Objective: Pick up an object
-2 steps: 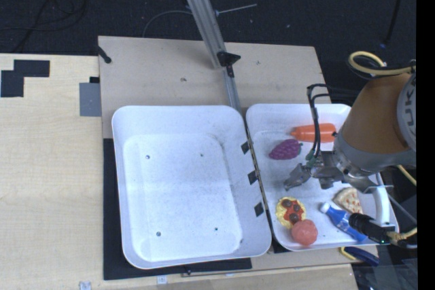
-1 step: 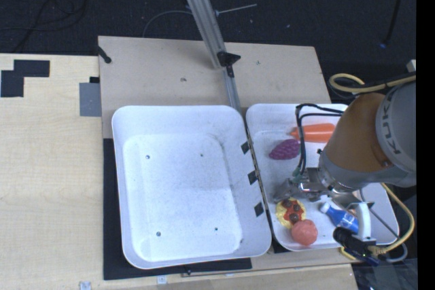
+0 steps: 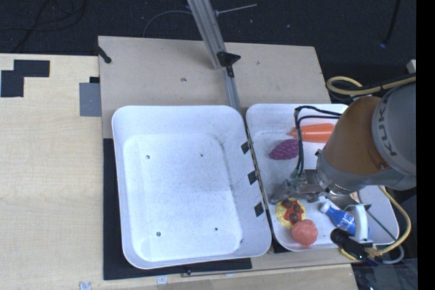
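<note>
Right bin (image 3: 262,120): purple, orange, red objects.

The tan bench (image 3: 170,75) carried two shallow white bins side by side, the left bin (image 3: 183,183) and the right bin (image 3: 272,120), over a black mat (image 3: 109,214), near an aluminium strut (image 3: 204,13).

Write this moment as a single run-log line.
arm: over right bin | gripper: low above yellow-red toy | nearby: purple object, orange object, pink ball | left bin
</note>
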You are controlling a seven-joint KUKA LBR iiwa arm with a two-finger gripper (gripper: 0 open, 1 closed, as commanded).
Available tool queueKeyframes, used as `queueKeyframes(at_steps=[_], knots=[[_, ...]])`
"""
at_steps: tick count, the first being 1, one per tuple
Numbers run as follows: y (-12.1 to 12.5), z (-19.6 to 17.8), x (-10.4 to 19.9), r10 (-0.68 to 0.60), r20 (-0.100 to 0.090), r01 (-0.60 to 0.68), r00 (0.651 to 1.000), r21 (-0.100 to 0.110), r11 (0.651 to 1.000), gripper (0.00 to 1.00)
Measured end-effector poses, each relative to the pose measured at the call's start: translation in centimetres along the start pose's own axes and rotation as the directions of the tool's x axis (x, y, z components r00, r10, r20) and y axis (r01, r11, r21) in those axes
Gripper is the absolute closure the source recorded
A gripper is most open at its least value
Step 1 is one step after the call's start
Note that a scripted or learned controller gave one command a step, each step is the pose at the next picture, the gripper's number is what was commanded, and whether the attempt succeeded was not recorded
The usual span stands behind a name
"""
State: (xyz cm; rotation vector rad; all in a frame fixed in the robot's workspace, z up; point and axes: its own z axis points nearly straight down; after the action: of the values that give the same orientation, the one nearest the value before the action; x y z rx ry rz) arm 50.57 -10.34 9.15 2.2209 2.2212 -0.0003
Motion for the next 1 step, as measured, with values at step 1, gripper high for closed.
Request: queueKeyframes(at_steps=[1], knots=[[0.04,-1.10,-0.09,0.002,0.000,-0.002,1.000,-0.002,1.000,1.00]])
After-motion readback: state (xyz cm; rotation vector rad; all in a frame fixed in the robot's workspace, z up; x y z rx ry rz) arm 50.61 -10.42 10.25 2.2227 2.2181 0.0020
